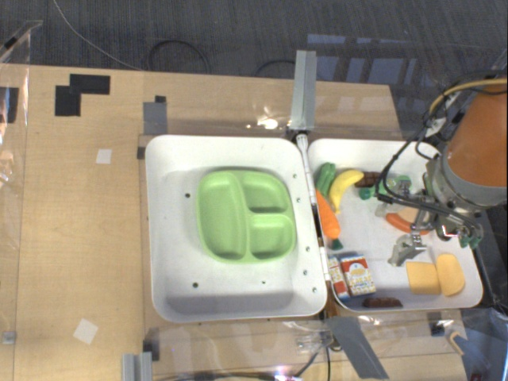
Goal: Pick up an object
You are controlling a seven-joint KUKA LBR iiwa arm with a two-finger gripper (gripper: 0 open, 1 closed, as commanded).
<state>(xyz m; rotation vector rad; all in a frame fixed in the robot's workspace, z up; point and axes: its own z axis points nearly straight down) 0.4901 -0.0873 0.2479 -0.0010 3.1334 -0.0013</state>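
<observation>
The gripper [409, 248] hangs low in the right bin [473, 296]. I cannot tell if it is open or closed. To do this well, it should go straight down on one toy and squeeze its middle. The yellow block [423, 277] lies just below the gripper, and an orange-red toy [399, 221] lies just above it

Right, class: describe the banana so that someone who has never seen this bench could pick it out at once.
Find the right-hand white bin, the one crowded with toy food. Look to its upper left corner, near the divider between the two bins. The banana is the curved yellow piece there, lying between a green vegetable and an orange carrot; the other yellow items are blocky and sit lower right.
</observation>
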